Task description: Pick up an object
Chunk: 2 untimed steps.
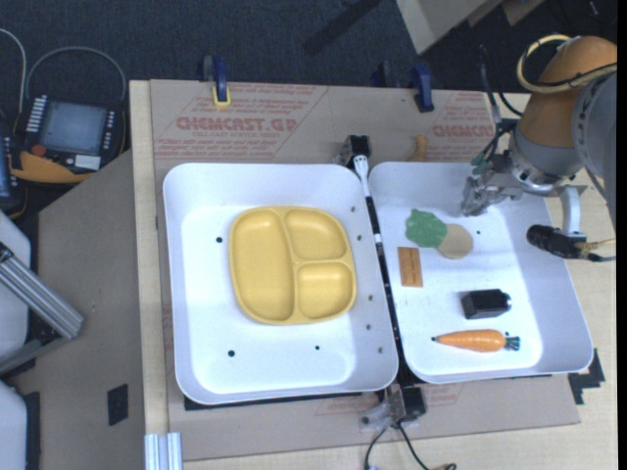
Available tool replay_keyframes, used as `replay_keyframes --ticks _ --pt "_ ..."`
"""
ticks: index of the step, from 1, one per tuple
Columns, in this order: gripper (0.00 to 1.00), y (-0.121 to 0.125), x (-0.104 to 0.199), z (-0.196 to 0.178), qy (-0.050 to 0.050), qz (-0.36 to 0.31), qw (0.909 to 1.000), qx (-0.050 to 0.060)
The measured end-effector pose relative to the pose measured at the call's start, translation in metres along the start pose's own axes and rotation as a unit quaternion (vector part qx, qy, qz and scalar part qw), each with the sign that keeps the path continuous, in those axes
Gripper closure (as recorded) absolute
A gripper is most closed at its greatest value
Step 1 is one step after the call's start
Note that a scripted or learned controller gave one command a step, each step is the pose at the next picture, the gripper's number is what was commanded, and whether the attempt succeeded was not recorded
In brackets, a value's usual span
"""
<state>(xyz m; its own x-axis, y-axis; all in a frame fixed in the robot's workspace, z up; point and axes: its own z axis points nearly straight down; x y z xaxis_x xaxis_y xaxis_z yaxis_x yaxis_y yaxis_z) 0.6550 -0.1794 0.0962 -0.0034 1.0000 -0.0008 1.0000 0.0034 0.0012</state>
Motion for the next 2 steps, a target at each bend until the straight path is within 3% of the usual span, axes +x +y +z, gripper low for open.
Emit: replay_keyframes --ticks 2 --pt "1.0 -0.005 -0.015 -0.109 -0.002 0.002 1.0 -0.004"
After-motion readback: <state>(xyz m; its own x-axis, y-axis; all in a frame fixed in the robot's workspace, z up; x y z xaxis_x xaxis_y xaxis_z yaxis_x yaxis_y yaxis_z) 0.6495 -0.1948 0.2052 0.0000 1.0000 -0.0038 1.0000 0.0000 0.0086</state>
